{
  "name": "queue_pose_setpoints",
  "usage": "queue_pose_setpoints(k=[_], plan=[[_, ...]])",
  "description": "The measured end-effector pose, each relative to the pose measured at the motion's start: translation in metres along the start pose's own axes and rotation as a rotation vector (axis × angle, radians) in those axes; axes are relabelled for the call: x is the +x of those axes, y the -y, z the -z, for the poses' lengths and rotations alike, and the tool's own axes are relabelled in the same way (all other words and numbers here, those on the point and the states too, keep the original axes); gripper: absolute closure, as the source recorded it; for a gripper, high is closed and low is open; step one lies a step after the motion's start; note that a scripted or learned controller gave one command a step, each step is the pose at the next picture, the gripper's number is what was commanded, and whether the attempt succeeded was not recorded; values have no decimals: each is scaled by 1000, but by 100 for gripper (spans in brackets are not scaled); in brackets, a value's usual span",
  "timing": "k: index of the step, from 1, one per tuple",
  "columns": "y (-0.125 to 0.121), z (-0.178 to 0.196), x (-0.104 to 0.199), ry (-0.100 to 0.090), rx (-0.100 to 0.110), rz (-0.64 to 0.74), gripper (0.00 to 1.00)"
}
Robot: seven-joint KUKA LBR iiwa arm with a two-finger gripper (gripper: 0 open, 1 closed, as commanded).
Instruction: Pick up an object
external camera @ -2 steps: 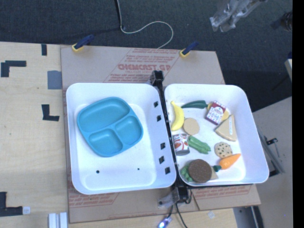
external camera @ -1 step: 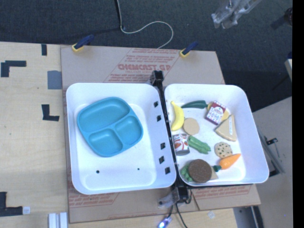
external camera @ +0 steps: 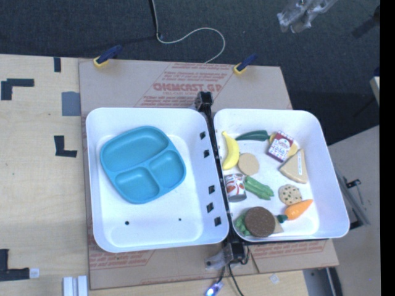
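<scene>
Objects for picking, a set of small toy foods, lie together in the right-hand shallow white bin [external camera: 330, 184] of the camera view. A yellow plastic banana [external camera: 230, 151] lies along the bin's left side, with a round tan cracker [external camera: 249, 164] touching it and a dark green pepper [external camera: 253, 135] just above. A small red-and-white carton [external camera: 281, 146] sits near the top, a pale cheese wedge [external camera: 295, 166] beside it. Lower down lie a red-and-white can [external camera: 235, 187], a green pea pod [external camera: 258, 188], a speckled cookie [external camera: 289, 194], an orange carrot [external camera: 299, 209] and a brown burger patty [external camera: 259, 221].

The left-hand white bin [external camera: 99, 214] holds a blue plastic plate with three compartments [external camera: 142, 163].

The gripper [external camera: 300, 16] hangs blurred at the top right, above the dark floor, well apart from both bins. Nothing shows between its fingers, and how far its jaws stand apart I cannot tell.
</scene>
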State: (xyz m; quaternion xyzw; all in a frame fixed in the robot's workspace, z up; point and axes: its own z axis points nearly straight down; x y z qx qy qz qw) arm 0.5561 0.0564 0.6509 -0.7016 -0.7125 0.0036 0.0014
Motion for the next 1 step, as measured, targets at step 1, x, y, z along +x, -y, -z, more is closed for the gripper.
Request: queue_pose_setpoints(k=[1], plan=[[0, 10, 0, 0, 0, 0, 100]])
